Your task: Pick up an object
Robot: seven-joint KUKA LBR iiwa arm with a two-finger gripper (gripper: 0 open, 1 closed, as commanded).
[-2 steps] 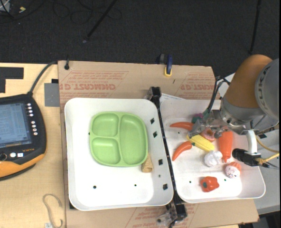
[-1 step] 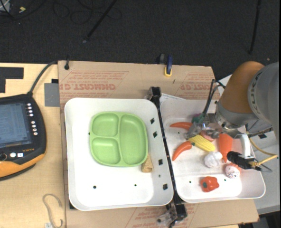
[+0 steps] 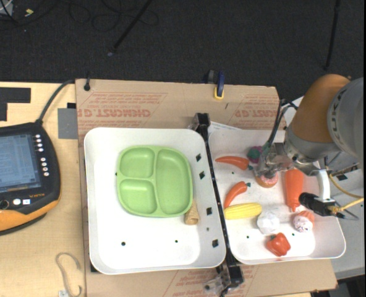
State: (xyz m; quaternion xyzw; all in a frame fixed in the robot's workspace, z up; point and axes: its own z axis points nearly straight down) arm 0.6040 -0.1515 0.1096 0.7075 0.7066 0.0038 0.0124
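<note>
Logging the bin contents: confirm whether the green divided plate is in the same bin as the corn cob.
No. The green divided plate lies in the left bin, while the corn cob lies in the right bin.

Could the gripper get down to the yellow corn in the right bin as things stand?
Probably yes. The corn lies exposed on the right bin floor with nothing on top; a red chili lies close beside it. The gripper sits just above.

The arm [image 3: 331, 119] is cut off by the frame's edge at three o'clock. Its wrist covers the jaws, so their spread cannot be told. A small pinkish item [image 3: 266, 179] beneath it is too blurred to name. At nine o'clock the control pendant [image 3: 16, 181] runs off the edge. Cables [image 3: 4, 2] at eleven o'clock are cropped.
</note>
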